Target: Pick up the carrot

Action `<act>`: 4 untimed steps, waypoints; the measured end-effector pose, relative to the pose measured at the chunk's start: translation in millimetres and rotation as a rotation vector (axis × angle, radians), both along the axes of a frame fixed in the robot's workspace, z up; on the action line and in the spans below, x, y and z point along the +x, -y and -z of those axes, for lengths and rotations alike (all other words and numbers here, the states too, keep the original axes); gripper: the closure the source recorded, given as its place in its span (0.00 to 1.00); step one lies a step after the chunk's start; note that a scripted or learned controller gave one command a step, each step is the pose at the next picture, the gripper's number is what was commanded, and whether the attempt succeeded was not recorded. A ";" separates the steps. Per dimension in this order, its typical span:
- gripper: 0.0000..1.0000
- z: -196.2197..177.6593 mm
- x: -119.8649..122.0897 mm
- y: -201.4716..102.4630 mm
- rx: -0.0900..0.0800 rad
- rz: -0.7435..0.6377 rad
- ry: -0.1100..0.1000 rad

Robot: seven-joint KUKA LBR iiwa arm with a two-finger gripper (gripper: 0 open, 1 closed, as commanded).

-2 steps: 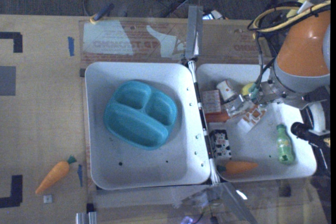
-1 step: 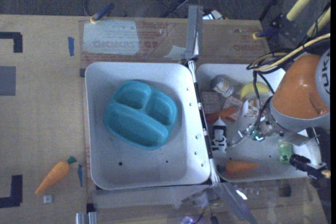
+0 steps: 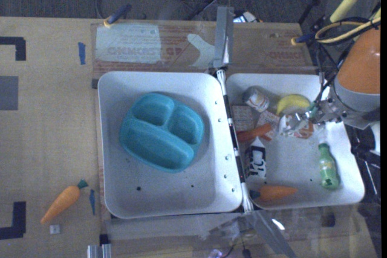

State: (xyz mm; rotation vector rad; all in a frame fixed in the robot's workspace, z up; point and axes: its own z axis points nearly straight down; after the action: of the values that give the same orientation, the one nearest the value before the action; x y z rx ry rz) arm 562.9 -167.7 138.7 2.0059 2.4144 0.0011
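Note:
An orange carrot (image 3: 275, 193) with a dark green stub lies along the front wall of the right bin (image 3: 351, 190). A second orange, carrot-like piece (image 3: 255, 132) lies near that bin's left wall. A third carrot (image 3: 60, 203) rests on the bench outside the bins, at the front left. My gripper (image 3: 300, 119) hangs over the middle of the right bin, above a crumpled shiny wrapper (image 3: 290, 125). It is well behind the front carrot and to the right of the orange piece. Nothing of a carrot shows at the gripper.
The right bin also holds a yellow fruit (image 3: 292, 103), a small can (image 3: 257, 98), a green bottle (image 3: 326, 166) and a black-and-white carton (image 3: 257, 161). A blue divided plate (image 3: 162, 131) sits in the left bin (image 3: 121, 190). Cables run behind the arm.

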 end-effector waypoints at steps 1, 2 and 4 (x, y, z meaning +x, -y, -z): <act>0.00 -47.6 -13.0 32.2 -0.001 -0.140 0.001; 0.00 51.1 -82.4 8.2 0.003 -0.055 0.000; 0.00 -90.9 -27.7 53.2 -0.001 -0.096 0.001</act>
State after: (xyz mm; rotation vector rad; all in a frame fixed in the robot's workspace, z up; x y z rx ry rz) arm 535.2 -220.8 229.6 1.8869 2.5069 0.0013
